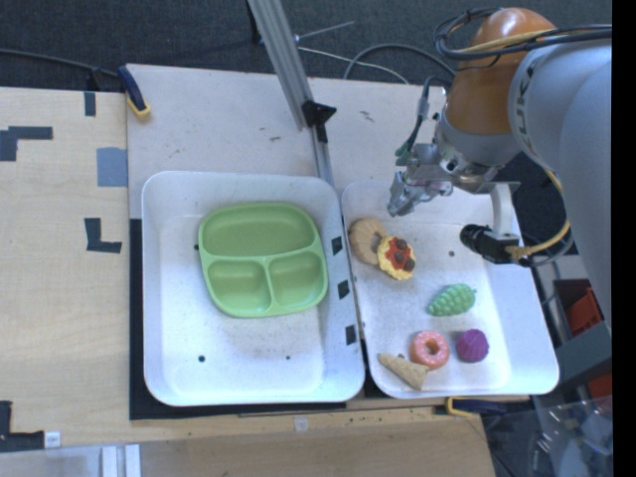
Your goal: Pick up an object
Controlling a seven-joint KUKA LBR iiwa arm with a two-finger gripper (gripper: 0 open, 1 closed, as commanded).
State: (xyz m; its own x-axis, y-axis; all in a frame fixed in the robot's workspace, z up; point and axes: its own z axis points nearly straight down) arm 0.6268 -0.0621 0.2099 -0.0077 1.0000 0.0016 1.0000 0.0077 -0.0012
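Pincer (405, 203): upper right of frame, above right bin (527, 361); whether its tips are apart or together cannot be told, view likely too coarse. Pizza slice (397, 256): just below it, beside cookie (365, 237). Green grapes (452, 299): right-centre of same bin.

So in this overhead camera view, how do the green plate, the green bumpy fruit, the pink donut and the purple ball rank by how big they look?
1. green plate, by far
2. green bumpy fruit
3. pink donut and purple ball: they look alike, so I won't rank them.
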